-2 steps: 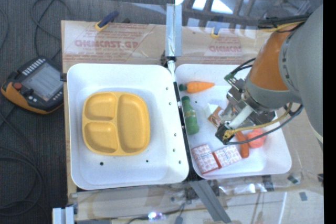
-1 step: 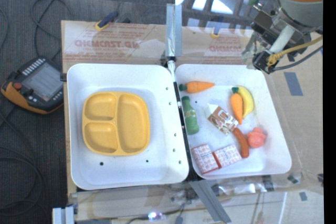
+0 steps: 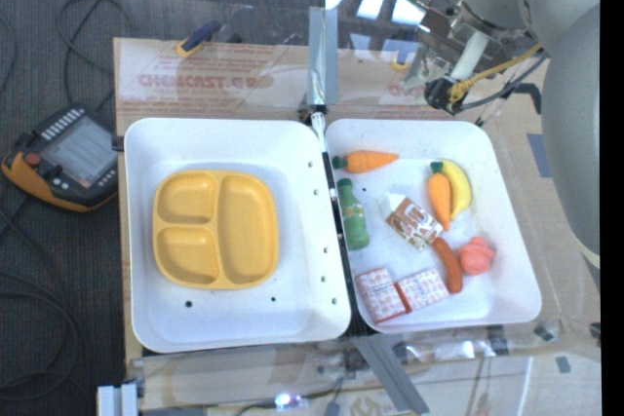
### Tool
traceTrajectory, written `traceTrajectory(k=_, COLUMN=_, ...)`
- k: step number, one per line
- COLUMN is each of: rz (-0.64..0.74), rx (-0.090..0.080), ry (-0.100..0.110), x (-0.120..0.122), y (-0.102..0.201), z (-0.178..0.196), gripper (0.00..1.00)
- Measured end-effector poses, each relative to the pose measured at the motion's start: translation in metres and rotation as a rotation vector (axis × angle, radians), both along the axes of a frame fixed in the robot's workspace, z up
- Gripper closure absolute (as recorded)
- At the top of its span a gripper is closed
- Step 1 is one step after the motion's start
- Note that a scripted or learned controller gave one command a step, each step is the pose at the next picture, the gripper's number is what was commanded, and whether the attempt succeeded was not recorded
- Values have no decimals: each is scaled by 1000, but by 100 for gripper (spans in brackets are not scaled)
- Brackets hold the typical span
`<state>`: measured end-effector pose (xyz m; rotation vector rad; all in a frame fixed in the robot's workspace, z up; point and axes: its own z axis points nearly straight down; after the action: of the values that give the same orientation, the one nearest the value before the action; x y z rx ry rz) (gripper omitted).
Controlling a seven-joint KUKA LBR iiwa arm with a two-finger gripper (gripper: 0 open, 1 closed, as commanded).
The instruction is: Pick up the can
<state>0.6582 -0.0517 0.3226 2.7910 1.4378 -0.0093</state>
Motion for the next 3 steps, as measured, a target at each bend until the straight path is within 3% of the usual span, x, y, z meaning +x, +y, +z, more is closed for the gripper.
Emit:
traceTrajectory(k=1, rz=178, rx=5, ry=2, x=-87, y=46, z=-80, gripper=100)
traceTrajectory(k=2, rz=284, rx=4, ry=2, x=-57, y=89, z=-106, gripper=100)
traceTrajectory(k=3, rz=152, rx=2, ry=1, x=-1, y=176, z=-91, gripper=100)
